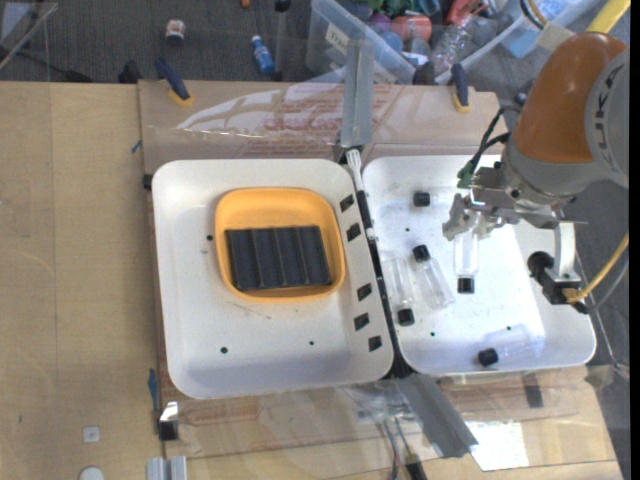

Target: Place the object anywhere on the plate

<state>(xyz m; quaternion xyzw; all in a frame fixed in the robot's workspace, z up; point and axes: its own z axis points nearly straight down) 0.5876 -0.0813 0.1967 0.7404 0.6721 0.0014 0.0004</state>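
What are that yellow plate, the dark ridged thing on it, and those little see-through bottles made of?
The plate looks like moulded plastic: even yellow colour, rounded rim, dull sheen. The ridged block seems matte dark rubber or plastic; hard to say which. The bottles look like clear plastic with black caps, since the white bin shows through them.

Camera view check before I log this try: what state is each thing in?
Yellow plate: upright in the left bin, holding a dark ridged block.
Clear bottles: lying on their sides in the right bin, none on the plate.
Gripper: above the right bin, over the bottles.
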